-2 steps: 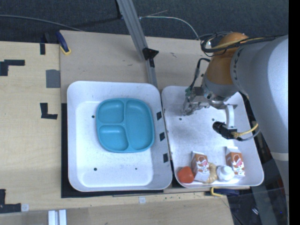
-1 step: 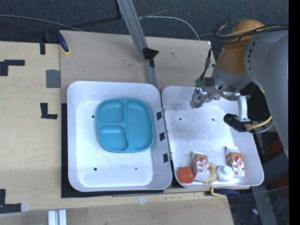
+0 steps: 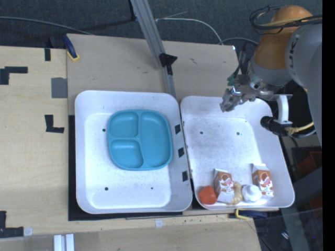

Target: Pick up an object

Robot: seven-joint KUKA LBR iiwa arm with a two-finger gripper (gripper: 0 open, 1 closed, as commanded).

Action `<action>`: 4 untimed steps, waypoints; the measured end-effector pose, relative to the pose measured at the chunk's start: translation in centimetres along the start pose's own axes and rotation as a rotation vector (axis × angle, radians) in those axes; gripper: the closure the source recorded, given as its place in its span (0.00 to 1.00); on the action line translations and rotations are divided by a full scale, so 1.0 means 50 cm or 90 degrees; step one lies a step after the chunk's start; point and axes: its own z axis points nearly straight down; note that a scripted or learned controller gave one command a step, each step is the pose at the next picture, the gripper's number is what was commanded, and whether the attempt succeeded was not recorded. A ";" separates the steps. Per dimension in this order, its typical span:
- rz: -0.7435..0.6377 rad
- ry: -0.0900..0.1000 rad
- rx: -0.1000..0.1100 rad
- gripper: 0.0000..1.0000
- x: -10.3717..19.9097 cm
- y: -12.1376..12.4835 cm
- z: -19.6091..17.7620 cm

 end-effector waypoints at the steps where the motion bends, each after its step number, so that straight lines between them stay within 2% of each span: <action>1: 0.000 0.000 0.000 1.00 0.001 0.002 -0.085; 3: -0.003 0.002 0.004 1.00 0.207 -0.095 -0.097; 4: -0.002 0.001 0.005 1.00 0.291 -0.138 -0.086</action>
